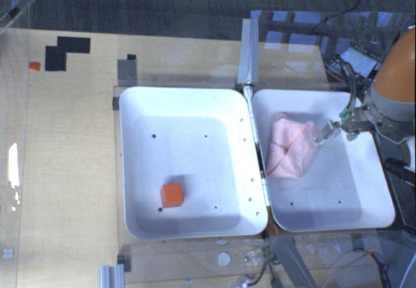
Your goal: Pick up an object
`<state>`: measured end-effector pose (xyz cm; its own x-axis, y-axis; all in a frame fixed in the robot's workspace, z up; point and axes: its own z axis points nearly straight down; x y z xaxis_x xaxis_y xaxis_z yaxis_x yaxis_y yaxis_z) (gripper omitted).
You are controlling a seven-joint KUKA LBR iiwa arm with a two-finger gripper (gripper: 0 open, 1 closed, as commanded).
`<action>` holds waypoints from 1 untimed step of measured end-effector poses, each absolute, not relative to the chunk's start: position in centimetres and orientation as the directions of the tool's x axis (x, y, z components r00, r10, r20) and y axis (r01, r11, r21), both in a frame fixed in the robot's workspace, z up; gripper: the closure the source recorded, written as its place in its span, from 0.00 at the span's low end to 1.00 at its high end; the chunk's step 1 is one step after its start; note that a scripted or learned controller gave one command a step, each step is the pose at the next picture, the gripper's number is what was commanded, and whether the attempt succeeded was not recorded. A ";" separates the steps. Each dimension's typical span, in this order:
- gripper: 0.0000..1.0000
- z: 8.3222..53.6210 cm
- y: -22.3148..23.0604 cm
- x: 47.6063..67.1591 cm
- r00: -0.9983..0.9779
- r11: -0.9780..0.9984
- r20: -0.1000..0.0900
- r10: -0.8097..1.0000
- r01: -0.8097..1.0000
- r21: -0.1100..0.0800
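A crumpled pink cloth [290, 147] lies in the right bin [338, 205], near its left wall. My gripper [324, 133] reaches in from the right and hangs just at the cloth's right edge, low over the bin. A small orange cube [172, 195] rests in the left bin [195, 114], toward its front left. The arm's grey wrist and orange band [396, 69] sit at the right edge of the view.
A metal divider post [247, 49] rises behind the seam between the two bins. Black blocks [65, 51] and a small orange tag [34, 66] lie on the wooden bench at the far left. Cables and hardware crowd the back right.
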<state>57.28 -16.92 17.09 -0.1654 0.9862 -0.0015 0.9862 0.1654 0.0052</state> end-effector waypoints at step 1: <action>0.00 9.7 -14.0 60.8 -0.180 0.180 -0.004 0.984 0.984 0.012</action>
<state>60.81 -13.99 9.74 -0.1798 0.9837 -0.0035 0.9836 0.1798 0.0125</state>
